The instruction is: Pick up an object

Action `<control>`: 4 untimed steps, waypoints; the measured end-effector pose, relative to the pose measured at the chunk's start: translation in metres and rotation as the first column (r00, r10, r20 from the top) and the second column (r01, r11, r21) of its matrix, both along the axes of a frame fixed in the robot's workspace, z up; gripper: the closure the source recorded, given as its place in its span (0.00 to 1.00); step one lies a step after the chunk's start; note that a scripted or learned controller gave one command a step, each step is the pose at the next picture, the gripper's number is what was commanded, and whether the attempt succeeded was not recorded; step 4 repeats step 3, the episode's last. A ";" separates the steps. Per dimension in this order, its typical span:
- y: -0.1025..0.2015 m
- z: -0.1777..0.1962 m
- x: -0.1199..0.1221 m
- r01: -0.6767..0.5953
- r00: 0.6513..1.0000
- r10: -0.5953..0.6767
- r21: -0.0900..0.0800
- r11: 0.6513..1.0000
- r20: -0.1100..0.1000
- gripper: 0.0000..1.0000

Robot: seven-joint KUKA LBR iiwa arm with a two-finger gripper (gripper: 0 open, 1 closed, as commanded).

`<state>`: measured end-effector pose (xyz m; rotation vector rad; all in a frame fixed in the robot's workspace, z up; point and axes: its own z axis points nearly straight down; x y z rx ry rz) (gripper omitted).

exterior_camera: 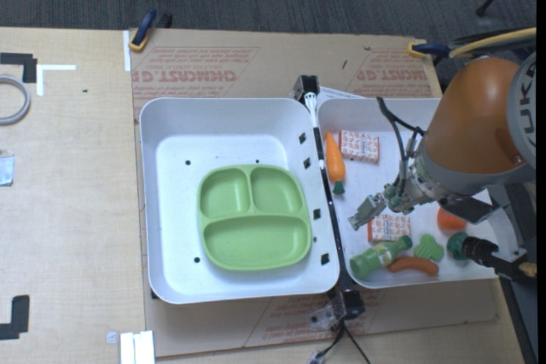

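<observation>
So far nothing is picked up: my gripper [368, 212] hangs low in the right bin [358, 111], fingers spread apart around nothing, just beside the small printed carton [390, 227]. That carton lies flat on the bin floor. Closing on it and lifting are left.

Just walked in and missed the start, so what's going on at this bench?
A grey and orange robot arm is reaching into the right bin, its hand low over a small red and white box. Nothing sits between its fingers. Around it lie a toy carrot, another box, a green bottle and a sausage. The left bin holds a green divided plate.
</observation>
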<state>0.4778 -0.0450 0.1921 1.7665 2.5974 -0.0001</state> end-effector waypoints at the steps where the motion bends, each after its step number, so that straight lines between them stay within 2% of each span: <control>1: -0.071 -0.099 0.024 -0.326 0.945 0.326 0.000 0.945 0.000 0.00; 2: -0.071 -0.089 0.025 -0.323 0.947 0.323 -0.001 0.947 0.002 1.00; 3: -0.021 0.017 0.020 -0.087 0.996 0.087 -0.001 0.996 0.002 1.00; 4: -0.021 0.017 0.020 -0.087 0.996 0.087 -0.001 0.996 0.002 1.00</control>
